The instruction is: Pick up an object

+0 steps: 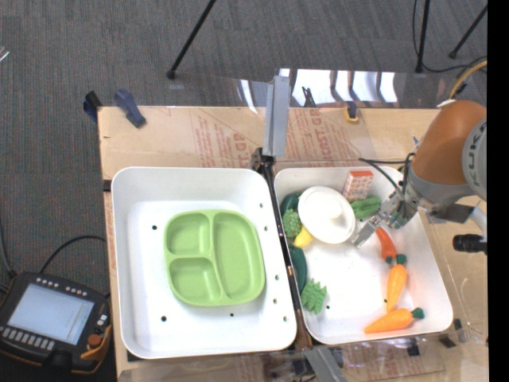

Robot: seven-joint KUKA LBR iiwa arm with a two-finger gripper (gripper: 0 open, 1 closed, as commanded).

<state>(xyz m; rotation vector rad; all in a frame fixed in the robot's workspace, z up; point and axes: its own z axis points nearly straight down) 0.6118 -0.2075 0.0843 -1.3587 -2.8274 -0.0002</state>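
Note:
My gripper (374,231) hangs low in the right bin (358,293), just right of a round white plate (326,213). Its fingers look open, with nothing between them. A small red-orange pepper (386,243) lies just to the right of the fingertips, close to them or touching. Below it lie two orange carrots, one upright (395,281) and one on its side (391,319) near the bin's front right corner.
An orange-and-white carton (358,184) and a green vegetable (367,207) lie behind the plate. Broccoli (292,223), a yellow piece (303,237), a dark green cucumber (298,265) and a leafy green piece (314,295) line the bin's left side. The left bin (143,213) holds a green divided plate (215,257).

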